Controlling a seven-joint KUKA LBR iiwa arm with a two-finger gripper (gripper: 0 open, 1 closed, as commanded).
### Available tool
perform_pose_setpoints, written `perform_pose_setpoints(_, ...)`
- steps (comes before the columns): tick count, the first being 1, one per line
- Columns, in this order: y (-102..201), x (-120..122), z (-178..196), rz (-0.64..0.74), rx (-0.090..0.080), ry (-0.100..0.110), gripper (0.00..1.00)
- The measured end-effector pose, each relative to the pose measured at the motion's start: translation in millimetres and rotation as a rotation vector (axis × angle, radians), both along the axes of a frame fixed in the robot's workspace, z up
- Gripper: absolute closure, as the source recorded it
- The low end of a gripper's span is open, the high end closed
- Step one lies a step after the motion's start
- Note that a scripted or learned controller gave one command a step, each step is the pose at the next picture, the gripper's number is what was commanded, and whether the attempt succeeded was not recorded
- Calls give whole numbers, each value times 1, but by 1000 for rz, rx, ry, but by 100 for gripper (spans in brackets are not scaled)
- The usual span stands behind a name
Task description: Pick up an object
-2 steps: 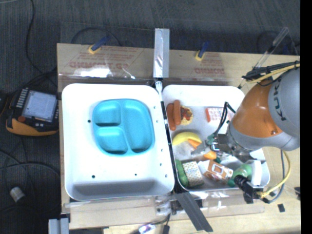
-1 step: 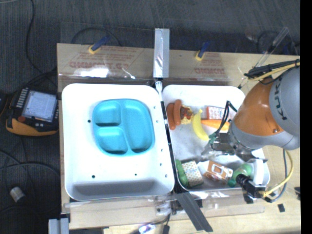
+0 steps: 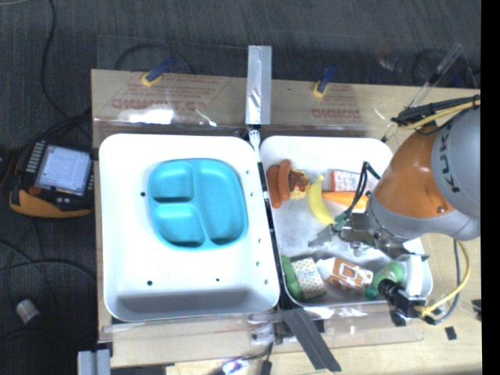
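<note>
My gripper (image 3: 344,234) hangs low over the middle of the right bin (image 3: 328,145), below the orange band of the arm. Just up and left of it lies a yellow banana (image 3: 318,201), with an orange carrot-like piece (image 3: 344,198) beside it. A brown and orange toy (image 3: 283,182) sits at the bin's upper left and a small red and white carton (image 3: 342,180) lies behind the banana. Along the near wall lie a green and white packet (image 3: 305,276), an orange box (image 3: 350,276) and a green bottle (image 3: 391,275). Nothing shows held in the gripper.
The left bin (image 3: 125,287) holds a blue divided tray (image 3: 197,201). A grey post (image 3: 258,84) stands behind the wall between the bins. Cables (image 3: 437,109) run at the bench's right edge, and a handheld device (image 3: 55,174) lies on the floor to the left.
</note>
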State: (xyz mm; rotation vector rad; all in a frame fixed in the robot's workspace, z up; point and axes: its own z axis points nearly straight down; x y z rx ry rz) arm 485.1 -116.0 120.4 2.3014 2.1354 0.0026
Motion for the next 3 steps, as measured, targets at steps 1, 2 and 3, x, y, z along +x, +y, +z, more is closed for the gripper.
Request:
perform_pose_setpoints(1,3,85,-31,-340,-1,-4,0)
perform_pose_setpoints(2,4,85,-21,-339,-2,-6,100)
perform_pose_setpoints(3,48,84,88,-306,-3,6,100)
